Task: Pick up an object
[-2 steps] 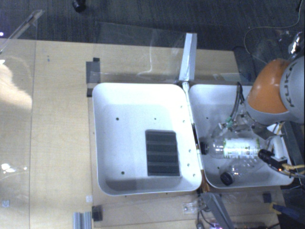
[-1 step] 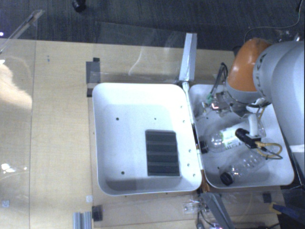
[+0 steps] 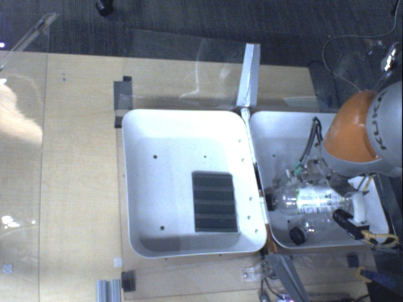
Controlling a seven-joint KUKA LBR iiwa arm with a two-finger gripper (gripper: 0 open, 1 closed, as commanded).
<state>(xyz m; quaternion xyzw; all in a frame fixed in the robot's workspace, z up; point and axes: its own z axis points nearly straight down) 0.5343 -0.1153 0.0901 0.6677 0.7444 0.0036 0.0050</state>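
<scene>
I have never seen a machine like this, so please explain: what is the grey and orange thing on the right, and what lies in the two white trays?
It is a robot arm, seen from one fixed camera looking down at a slant. It reaches in from the right over the right bin. In that bin, under the arm, lies a clear plastic bottle on its side, with small dark objects near it. The left bin holds a dark ribbed rectangular block. The arm's gripper is hidden in the clutter around the bottle, so I cannot tell whether anything is held.

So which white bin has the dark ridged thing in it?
The left bin. A dark ridged tray lies flat on its floor, while the right bin holds a clear plastic bottle.
</scene>
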